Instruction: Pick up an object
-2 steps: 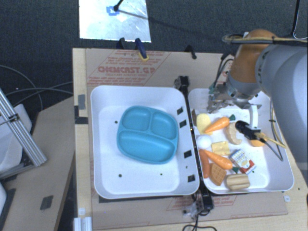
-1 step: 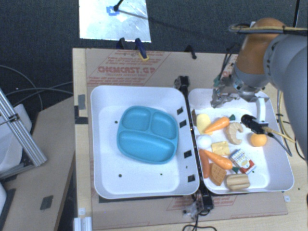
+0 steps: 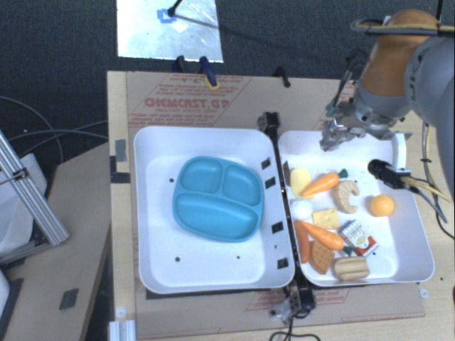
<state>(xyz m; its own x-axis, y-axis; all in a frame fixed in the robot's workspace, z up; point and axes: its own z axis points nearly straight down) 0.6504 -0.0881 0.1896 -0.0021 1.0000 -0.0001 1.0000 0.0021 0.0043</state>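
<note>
Pincer state cannot be told: the grey two-finger gripper [image 3: 333, 142] is seen from above at the end of the grey arm with an orange band [image 3: 398, 62], and it is hung over the far left part of the shallow white right-hand bin [image 3: 412, 258], where bare floor is shown beneath it. Nothing is seen to be held or touched by it.

Toy food is gathered in that bin, all of it nearer the camera than the gripper. An orange plastic carrot [image 3: 319, 184] is laid just below the gripper, with a pale yellow rounded piece [image 3: 300, 180] touching its left end. A tan, mushroom-like piece [image 3: 347, 197] is placed right of the carrot, and a small orange ball [image 3: 382, 205] further right. A yellow cheese wedge [image 3: 326, 219], a second carrot-like piece [image 3: 323, 235], a small printed packet [image 3: 356, 236] and a brown bread roll [image 3: 351, 267] are found lower still.

A blue compartmented plastic tray [image 3: 218, 197] is set in the white left-hand bin [image 3: 153, 261], well apart from the gripper.
</note>
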